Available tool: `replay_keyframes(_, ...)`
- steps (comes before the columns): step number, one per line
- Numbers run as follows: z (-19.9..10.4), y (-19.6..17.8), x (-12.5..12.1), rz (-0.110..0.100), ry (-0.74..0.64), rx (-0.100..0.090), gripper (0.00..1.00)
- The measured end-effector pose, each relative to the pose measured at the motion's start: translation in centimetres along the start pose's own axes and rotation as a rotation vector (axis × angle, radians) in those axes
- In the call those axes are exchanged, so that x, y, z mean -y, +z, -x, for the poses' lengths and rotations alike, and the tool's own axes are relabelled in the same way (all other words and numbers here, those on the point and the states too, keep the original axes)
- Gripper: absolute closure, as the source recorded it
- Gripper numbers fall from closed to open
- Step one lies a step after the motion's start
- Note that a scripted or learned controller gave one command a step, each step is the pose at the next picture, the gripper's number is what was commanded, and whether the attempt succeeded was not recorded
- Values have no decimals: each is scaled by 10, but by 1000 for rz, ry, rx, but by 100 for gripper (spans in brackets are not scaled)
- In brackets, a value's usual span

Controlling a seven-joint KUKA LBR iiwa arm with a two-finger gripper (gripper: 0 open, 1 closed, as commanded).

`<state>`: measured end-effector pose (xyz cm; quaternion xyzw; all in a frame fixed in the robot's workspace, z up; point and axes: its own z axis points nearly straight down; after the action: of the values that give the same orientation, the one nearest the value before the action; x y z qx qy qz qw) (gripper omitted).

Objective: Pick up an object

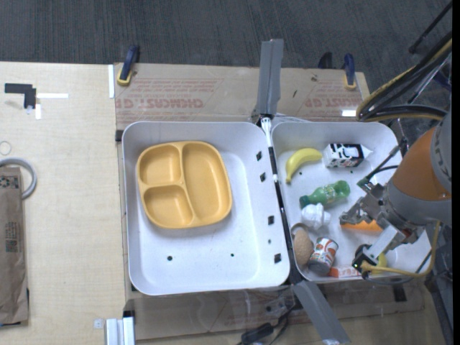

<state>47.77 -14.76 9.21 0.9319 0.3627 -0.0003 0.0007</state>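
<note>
The right bin (388, 136) holds a yellow banana (300, 161), a black-and-white carton (345, 154), a green bottle (325, 192), a crumpled white item (313, 214), a brown rounded object (302, 246) and a red-and-white can (323, 255). My gripper (361, 213) is low over the bin's right side, reaching in from the right. An orange object (368, 227) lies just below it, partly hidden by the wrist. Whether that object is touched cannot be made out.
The left bin (215, 264) carries a yellow divided plate (185, 184). A grey divider bar (269, 70) runs between the bins at the back. Cables (402, 85) loop at the upper right. A brown paper bag (11, 243) lies far left on the bench.
</note>
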Motion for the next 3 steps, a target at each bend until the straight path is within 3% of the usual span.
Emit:
replay_keyframes(1, -16, -48, 15, -4, 84, 3, 0)
replay_keyframes(2, -25, -63, -36, -4, 324, 4, 0)
replay_keyframes(3, -55, 1, -91, -4, 452, 4, 0)
